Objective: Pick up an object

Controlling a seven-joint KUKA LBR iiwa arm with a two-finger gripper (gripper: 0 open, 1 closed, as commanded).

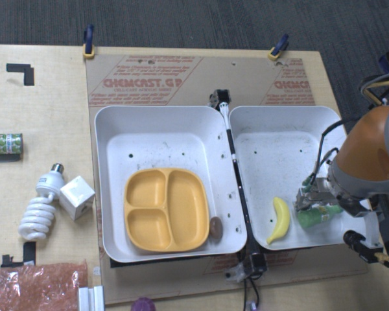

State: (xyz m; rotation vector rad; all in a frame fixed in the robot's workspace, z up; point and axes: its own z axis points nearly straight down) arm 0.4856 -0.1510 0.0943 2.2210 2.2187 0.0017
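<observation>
Now low in right bin [272, 118], near its right wall. Gripper [314, 203] down over green object [319, 216], which lies on bin floor close to front-right corner. Can't tell finger opening or whether anything is actually between them: wrist hardware and cables hide the tips, and green thing pokes out below, poss. touching, poss. just underneath. Banana [279, 220] just beside, to the left, lying lengthwise toward front wall, apart from the gripper.

Probably at grasp stage on the green item. To do it well: centre over object's middle, not its edge; close fully before lifting; go straight up, slow at first, so piece doesn't slip or drag against the wall. Watch clearance w/ banana and bin rim. If grip off-centre, expect tilt or drop on lift.

Left bin [104, 173]: yellow divided plate [166, 210], small brown object [216, 228] at its right edge. Not involved.
</observation>
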